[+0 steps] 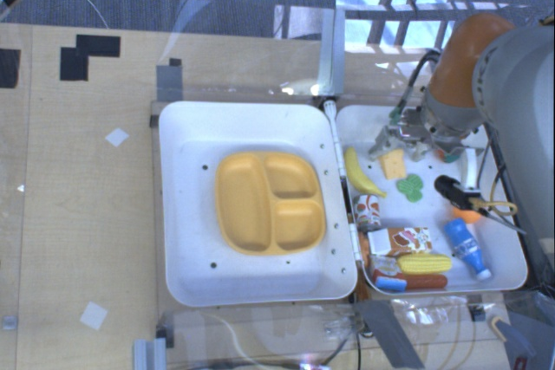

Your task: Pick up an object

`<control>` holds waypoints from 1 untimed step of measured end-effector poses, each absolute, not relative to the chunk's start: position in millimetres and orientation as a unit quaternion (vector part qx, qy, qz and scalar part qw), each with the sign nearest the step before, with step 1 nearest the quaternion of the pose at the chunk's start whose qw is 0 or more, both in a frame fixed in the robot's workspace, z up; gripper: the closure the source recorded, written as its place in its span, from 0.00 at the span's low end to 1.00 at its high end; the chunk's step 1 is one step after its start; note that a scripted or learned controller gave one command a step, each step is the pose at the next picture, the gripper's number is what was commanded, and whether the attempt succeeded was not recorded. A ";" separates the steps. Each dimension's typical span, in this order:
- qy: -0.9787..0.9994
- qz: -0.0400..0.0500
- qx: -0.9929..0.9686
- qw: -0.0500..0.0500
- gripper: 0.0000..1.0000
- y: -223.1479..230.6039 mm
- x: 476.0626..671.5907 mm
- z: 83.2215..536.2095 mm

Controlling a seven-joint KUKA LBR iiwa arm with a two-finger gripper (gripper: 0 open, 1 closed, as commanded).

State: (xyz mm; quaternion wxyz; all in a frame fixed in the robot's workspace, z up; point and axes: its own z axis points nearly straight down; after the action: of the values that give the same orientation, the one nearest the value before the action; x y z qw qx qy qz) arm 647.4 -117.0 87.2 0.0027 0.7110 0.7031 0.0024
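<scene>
The grey arm with its orange band reaches in over the right-hand shallow white bin (519,269), and the pincer (401,139) hangs low above the bin's far half. Whether it is released or clenched, I cannot tell; the metal parts blur together from this angle, and nothing shows between them.

Just beneath and a touch nearer the camera lies a small pale-yellow square block (394,165), flat on the bin floor. That looks the likeliest target: it sits almost directly under the pincer, barely offset toward the bin's near side. A curved yellow toy banana (361,174) lies just left of the block, its long axis running from the far wall toward the near one. A green blob-shaped toy (410,186) sits just beyond the block on the near side.

The left-hand white bin (182,186) carries a yellow divided plastic tray (269,202), well apart from the pincer.

A short drop, nudged toward the near side, should meet the block, though the banana crowds that left flank.
</scene>
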 end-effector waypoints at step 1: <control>0.691 0.003 0.723 0.003 0.00 -101.6 652.6 87.3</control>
State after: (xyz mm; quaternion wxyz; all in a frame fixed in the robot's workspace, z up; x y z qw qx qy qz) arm 652.6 -101.6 87.3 0.0026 0.7226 0.6912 0.0029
